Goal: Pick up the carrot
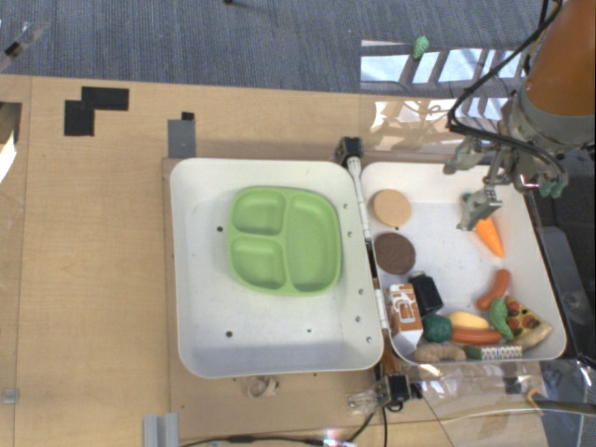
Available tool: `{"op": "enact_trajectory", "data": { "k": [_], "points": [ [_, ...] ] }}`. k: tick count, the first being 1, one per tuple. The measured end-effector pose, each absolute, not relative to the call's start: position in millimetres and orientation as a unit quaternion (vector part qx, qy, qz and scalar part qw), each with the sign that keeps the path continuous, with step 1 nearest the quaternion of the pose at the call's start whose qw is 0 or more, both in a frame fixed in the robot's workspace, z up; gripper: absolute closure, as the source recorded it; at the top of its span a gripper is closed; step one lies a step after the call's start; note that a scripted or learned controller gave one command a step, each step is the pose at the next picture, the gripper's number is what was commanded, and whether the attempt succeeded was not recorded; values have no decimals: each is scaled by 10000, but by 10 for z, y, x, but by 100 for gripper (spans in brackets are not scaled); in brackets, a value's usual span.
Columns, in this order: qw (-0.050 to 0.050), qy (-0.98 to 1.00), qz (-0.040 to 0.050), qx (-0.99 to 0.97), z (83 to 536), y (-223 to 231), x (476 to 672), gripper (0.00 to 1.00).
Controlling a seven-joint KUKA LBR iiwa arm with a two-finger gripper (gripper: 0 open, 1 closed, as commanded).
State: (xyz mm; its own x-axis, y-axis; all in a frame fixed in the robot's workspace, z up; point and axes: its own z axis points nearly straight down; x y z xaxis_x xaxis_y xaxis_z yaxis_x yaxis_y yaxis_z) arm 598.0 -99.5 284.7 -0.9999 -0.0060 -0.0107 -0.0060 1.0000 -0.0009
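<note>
The orange carrot point(490, 236) is in the right bin point(438, 189), near its right wall, with its tip pointing down and to the right. My gripper point(479, 210) comes down from the grey and orange arm at the upper right. It is shut on the carrot's thick upper end, which sits between the fingers point(468, 214).
The left bin point(200, 333) holds a green divided plate point(284, 238). The right bin also holds a tan disc point(391, 207), a brown disc point(395, 251), a small black block point(426, 294), a sausage point(494, 289) and several toy foods along its front wall.
</note>
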Motion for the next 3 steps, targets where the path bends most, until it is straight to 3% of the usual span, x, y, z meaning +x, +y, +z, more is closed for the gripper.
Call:
{"op": "enact_trajectory", "data": {
  "k": [1, 2, 3],
  "points": [
    [43, 9999, -11, 140, 2429, -1682, 6283, 0],
    [-2, 9998, 10, -180, 1242, -1963, 6516, 0],
    [64, 9979, -13, -641, 886, -2052, 6322, 0]
  ]
}}
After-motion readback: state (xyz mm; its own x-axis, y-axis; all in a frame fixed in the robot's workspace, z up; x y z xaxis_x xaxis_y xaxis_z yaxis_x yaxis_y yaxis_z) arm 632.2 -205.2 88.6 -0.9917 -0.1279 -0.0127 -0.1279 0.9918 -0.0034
